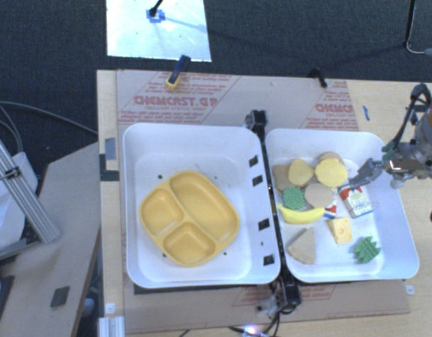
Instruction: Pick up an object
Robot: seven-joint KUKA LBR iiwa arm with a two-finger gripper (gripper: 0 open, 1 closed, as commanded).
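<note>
A single fixed camera hangs above the worktop (pixel 223 93) and looks down on it at a slant, far enough back to take in both white bins whole. The left bin (pixel 142 153) sits toward nine o'clock of centre, the right bin (pixel 395 209) toward three o'clock. The dark floor (pixel 307 20) lies at twelve o'clock, and the arm (pixel 421 149) enters at three o'clock.

A yellow divided tray (pixel 190 218) lies in the left bin (pixel 152 142). The right bin (pixel 395 258) holds toy food: a banana (pixel 300 215), a cheese wedge (pixel 340 230), a green piece (pixel 367 248). The gripper (pixel 367 172) reaches over its right rim.
</note>
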